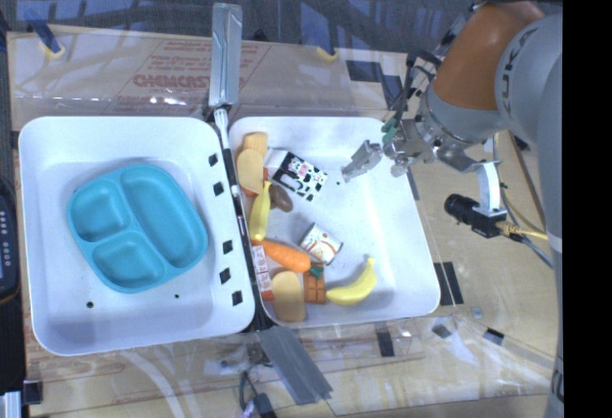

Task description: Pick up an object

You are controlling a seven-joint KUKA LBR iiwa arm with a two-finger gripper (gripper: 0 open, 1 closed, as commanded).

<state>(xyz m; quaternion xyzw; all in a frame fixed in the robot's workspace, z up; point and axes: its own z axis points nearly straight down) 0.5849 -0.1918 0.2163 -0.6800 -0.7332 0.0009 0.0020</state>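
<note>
Even, fairly bright overhead light falls across the desk (459,311), and both white bins (57,215) look nearly washed out, with soft shadows along their inner walls. Clear plastic sheeting (124,62) behind the bins throws bluish reflections. The picture is slightly soft and grainy, and small print is unreadable.

Single fixed camera above bench (115,72), looking down at slant. Both white bins in frame: left bin (38,215) with blue divided plate (137,227), right bin (402,244) beside it. Arm (497,62) enters right of right bin. Moderate distance, whole workspace covered.
</note>
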